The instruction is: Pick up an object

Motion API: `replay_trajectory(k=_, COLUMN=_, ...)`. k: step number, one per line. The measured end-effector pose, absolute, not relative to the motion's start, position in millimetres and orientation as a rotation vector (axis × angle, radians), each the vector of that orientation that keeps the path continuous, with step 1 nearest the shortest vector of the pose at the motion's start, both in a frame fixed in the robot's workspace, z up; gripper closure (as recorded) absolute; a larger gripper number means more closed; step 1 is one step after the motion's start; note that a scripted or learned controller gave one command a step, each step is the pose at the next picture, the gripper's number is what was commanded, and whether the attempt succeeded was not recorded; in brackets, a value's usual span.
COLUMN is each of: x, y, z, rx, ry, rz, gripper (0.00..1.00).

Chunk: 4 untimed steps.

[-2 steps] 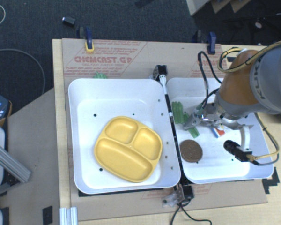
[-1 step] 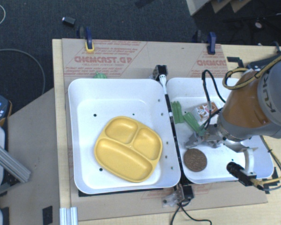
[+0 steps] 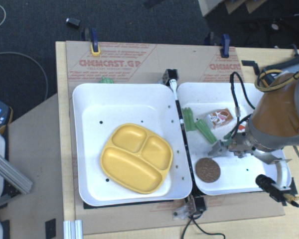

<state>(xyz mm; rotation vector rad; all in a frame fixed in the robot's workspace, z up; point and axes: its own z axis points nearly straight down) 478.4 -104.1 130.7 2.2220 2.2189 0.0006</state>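
Claw hovers low in right bin, jaw state unclear | brown disc just below-left, green sticks above-left | centre over one item before closing.

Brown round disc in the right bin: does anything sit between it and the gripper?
Nothing visible does. The gripper is just above and right of the brown disc, with bare floor of the right bin between them. The green pieces lie farther back.

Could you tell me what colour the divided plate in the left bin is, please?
The divided three-compartment plastic plate is yellow, plain to see in the overhead camera view.
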Motion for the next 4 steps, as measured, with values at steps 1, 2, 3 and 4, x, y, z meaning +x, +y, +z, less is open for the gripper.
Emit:
replay_trajectory(k=1, x=479.7, y=-103.3, z=138.5, rx=2.221, ry=2.217, rz=0.002, gripper=1.0)
replay_trajectory(k=2, x=480.2, y=-103.3, z=148.4, rx=2.219, ry=2.216, rz=0.003, gripper=1.0)
replay_trajectory(k=3, x=480.8, y=-103.2, z=158.2, rx=2.218, ry=2.213, rz=0.005, gripper=1.0)
replay_trajectory(k=4, x=481.3, y=-103.3, z=168.1, rx=2.217, ry=2.211, rz=0.006, gripper=1.0)
